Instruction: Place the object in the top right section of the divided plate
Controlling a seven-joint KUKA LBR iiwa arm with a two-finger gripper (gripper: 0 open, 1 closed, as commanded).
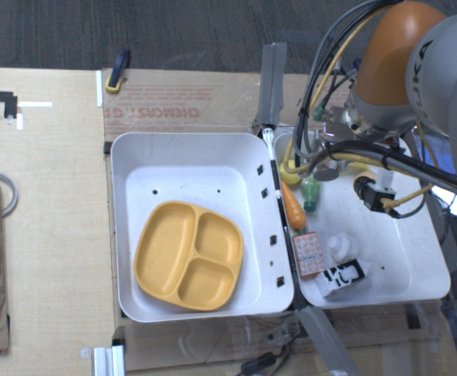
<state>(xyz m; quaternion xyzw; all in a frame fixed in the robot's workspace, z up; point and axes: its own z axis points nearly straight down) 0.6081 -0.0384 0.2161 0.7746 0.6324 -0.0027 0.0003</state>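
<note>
Plate [188,254] mid-bin, clear of walls [119,233]

My arm [416,61] hangs over the far end of the right bin [416,280]. In that bin lie a carrot [293,207], a green bottle [310,193], a small card [308,254] and a white bottle [340,249]. The yellow divided plate [188,254] sits in the left bin [174,163].
</note>
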